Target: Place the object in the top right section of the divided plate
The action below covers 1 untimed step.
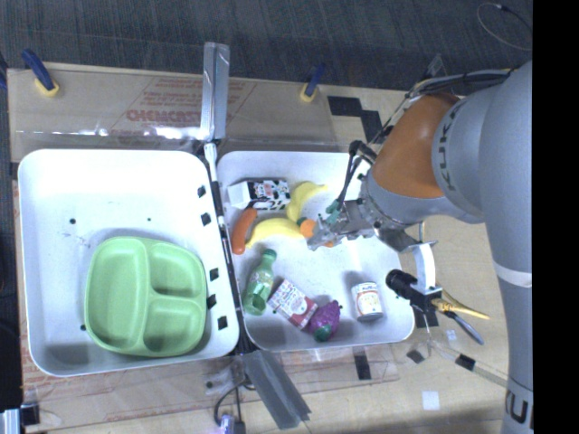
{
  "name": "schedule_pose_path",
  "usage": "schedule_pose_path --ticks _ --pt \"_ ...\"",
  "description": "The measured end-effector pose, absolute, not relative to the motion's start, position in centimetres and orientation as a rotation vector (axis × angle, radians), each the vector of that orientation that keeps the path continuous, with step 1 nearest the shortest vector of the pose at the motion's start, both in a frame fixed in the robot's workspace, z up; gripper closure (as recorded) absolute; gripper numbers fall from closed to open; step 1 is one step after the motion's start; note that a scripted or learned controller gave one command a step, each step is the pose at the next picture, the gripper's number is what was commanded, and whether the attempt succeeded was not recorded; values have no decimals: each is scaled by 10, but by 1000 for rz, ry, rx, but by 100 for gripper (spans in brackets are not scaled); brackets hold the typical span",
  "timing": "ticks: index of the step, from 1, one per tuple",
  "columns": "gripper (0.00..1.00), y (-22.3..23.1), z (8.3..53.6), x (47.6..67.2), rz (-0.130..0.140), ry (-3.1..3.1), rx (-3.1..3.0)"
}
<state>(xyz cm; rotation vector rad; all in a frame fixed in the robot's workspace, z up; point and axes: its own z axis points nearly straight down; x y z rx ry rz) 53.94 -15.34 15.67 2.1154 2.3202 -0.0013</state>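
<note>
Where print appears, none is legible: the red lettering on the bench's clear sheet [163,107] reads reversed. Gripper [322,231] sits low in the right bin [398,333], its state cannot be told. An orange object [309,228] touches its tip, beside the banana [276,230]. The green divided plate [145,295] lies in the left bin [54,188].

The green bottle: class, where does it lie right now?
In the camera view the green bottle lies in the right bin, near its left wall, below the banana and beside the red packet.
</note>
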Motion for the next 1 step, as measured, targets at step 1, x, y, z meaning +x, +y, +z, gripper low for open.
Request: schedule_pose_path --ticks 1 --pt "100 -87 191 538 -1 2417 2008"
